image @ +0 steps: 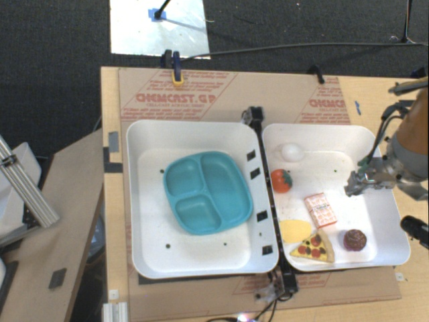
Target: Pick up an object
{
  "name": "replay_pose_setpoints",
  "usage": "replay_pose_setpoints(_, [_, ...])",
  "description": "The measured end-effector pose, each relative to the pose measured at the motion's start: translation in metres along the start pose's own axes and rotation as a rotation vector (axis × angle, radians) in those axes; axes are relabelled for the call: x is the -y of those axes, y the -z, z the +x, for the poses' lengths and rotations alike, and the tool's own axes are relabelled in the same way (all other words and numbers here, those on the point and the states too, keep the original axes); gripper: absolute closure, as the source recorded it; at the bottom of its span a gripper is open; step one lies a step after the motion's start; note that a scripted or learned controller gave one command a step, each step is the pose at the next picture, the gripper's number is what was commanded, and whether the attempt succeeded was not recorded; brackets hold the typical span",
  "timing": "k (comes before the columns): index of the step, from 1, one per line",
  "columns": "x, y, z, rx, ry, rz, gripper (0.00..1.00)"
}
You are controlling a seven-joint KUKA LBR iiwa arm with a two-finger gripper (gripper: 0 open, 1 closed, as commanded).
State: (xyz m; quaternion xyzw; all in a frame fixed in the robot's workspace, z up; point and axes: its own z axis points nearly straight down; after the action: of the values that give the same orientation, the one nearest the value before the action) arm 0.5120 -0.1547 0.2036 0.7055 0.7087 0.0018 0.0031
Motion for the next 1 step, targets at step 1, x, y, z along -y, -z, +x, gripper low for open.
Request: replay_pose_setpoints(1, [-0.0024, 0.0471, -0.0005, 0.0, 0.001, -0.001, 1.0])
